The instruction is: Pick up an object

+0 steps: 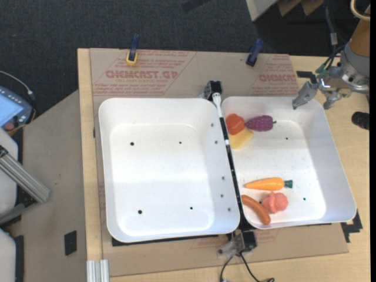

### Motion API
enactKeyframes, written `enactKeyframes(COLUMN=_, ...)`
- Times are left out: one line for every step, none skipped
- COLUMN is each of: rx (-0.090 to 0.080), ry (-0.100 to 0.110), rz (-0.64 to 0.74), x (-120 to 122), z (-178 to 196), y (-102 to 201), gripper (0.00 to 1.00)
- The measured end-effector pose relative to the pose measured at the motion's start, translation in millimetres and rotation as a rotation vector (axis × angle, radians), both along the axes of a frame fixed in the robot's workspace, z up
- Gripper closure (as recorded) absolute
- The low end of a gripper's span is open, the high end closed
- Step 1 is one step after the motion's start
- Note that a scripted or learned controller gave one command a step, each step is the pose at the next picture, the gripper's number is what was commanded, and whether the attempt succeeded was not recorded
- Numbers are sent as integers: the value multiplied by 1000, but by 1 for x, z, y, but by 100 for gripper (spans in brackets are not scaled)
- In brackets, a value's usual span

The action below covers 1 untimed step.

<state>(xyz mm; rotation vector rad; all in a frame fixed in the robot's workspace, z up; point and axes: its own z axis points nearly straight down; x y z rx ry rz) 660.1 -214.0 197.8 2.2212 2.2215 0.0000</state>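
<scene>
Nearest to me, in the front of the right bin, a brown sausage lies slanted, its long way running from the middle wall down toward the front rim; a bumpy pink toy sits touching it on the right; just behind them an orange carrot lies flat, long way across the bin, its pointed tip toward the left bin and its small green stub toward the right; farther back, hard against the wall between the bins, a yellow piece lies under a red-orange piece, the two touching; beside them a purple bunch of grapes lies sideways, fat end near the red piece and thin stem end pointing right; farthest off, over the back right corner of that bin, the gripper hangs with its two grey fingers spread apart and nothing between them, well away from every toy; two blue clamps pinch the cardboard sheet at the far edge.
</scene>
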Motion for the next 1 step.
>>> enactKeyframes(rx=-9, ry=-21, rz=1, x=-30, z=298, y=-6, gripper=0)
